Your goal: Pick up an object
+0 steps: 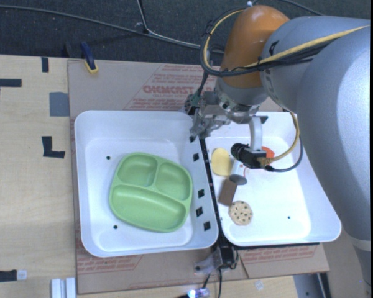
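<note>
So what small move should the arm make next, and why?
Probably shift the gripper a little into the right bin and lower it toward the yellow piece. The gripper stands over the wall between the two bins, and the yellow piece lies closest to it. The green plate looks too wide and flat to grasp easily.

light: bright, even, from above | shadows: soft, faint | glare: shallow white plastic bins (93,135) slightly washed out | focus: large grey metal arm (336,104) blurred
</note>
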Robot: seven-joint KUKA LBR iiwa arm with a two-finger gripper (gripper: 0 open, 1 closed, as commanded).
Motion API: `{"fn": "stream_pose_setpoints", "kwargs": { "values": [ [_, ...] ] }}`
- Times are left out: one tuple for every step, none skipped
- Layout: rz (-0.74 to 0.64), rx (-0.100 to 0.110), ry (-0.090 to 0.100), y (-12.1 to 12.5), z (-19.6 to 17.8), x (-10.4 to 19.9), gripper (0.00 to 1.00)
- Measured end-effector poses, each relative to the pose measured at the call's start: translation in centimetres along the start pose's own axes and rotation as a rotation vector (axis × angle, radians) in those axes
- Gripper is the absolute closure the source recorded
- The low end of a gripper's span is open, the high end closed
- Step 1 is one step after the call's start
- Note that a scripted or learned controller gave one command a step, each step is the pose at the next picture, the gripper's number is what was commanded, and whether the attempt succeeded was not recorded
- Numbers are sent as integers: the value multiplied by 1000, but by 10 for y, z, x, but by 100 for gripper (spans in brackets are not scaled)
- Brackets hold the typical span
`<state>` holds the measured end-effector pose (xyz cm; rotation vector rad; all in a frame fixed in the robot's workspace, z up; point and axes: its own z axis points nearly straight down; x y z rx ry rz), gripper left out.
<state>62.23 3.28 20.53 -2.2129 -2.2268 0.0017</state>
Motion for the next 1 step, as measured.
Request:
{"fn": "stream_pose_setpoints", "kwargs": {
  "values": [
    [0,-2,0,-4,-15,55,100]
  ]
}}
